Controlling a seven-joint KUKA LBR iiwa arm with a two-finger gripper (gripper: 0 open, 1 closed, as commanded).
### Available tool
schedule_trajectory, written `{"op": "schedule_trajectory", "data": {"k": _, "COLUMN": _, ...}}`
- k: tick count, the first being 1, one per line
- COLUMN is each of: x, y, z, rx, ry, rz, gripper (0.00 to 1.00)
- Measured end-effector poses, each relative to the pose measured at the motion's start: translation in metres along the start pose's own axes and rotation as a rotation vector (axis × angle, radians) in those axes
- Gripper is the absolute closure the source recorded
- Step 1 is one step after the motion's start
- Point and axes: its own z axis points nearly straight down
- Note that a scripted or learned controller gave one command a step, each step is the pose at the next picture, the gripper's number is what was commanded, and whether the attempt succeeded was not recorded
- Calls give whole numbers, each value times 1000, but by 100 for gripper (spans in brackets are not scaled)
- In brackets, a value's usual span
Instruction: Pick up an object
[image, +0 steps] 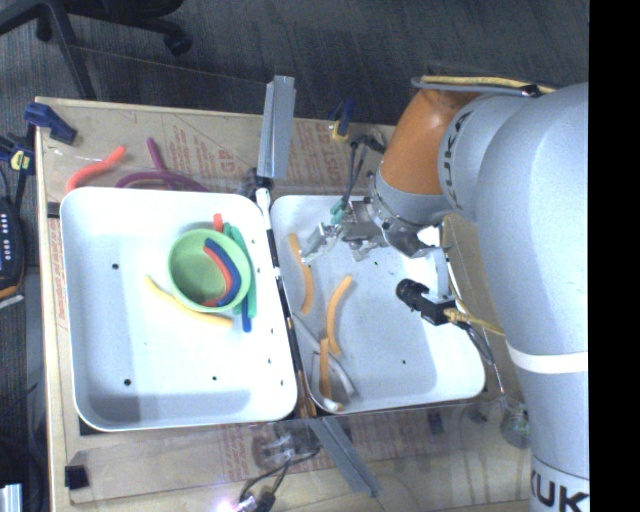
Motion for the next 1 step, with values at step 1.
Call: {"op": "schedule_trajectory", "data": {"k": 1, "x": -39, "y": -27, "z": 77, "rx": -9, "ry": -1, "rz": -54, "gripper": 0}}
